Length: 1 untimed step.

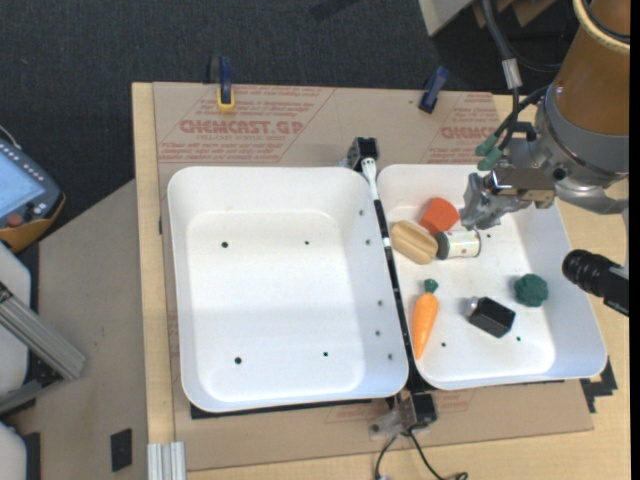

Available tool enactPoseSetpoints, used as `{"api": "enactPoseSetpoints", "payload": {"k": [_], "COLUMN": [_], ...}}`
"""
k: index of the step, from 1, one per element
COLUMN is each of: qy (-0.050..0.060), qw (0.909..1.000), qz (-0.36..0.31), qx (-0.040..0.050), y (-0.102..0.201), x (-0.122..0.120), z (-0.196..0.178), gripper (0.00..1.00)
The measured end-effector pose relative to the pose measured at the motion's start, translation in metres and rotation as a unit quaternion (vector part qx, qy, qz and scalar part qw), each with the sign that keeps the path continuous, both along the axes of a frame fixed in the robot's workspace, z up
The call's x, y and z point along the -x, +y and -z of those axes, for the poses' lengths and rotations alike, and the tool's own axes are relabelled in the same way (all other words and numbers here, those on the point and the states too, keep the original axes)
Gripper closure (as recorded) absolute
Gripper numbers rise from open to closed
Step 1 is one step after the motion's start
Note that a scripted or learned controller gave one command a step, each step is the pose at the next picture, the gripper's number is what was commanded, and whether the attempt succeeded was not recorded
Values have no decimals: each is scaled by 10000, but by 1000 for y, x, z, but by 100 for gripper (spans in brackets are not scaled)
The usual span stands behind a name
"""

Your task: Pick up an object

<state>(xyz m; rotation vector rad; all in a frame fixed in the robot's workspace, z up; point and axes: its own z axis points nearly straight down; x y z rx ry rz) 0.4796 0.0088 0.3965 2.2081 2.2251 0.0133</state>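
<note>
The jaws hang low over the right bin (570, 268), near its far side, and from here I cannot tell whether they are apart or together; the metal at the wrist hides the tips. Nothing is visibly caught between them.

Just beside the jaws, on the side away from the arm, sits an orange rounded piece (438, 213), smooth and matte, partly tucked behind a tan wooden cylinder (414, 242). That cylinder lies on its side, its round end face turned toward the divider between the bins. Touching it, directly below the jaws, lies a small white tube (462, 246) with a dark band and a reddish end.

Nearer to me than the jaws lies a toy carrot (425, 321), orange with a green top, pointing toward the front rim. A black block (491, 316) rests near it, and a dark green lump (531, 289) sits toward the arm's side.

The left bin (190, 218) stands well apart from the jaws, both bins resting on the tabletop (300, 118).
</note>
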Motion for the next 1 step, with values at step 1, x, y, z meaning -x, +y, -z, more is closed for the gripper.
{"api": "enactPoseSetpoints", "payload": {"k": [1], "qy": [92], "qw": [10000], "qz": [8], "qx": [3], "y": [73], "x": [-9], "z": [107], "gripper": [100]}}
